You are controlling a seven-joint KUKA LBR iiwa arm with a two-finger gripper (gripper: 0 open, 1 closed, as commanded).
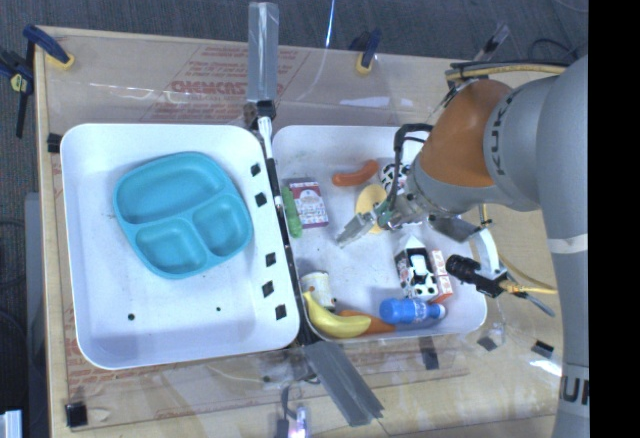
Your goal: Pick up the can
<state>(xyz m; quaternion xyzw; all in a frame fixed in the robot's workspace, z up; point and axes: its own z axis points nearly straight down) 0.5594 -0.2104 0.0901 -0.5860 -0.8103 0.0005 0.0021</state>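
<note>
The can [421, 272], short with a black-and-white cow pattern and a red edge, lies on its side in the right bin [330, 141], near that bin's right wall. My gripper [352, 229] hangs low over the middle of the right bin, pointing down and to the left. It is left of the can, a short gap apart, and nothing shows in its grasp. A yellow round piece [369, 197] sits just behind the gripper.
In the right bin lie a red-and-white box [308, 204] beside a green stick [292, 211], an orange carrot [355, 174], a blue bottle [411, 311], a banana [335, 322] and a white cup [315, 284]. A blue divided plate [182, 213] lies in the left bin [90, 306].
</note>
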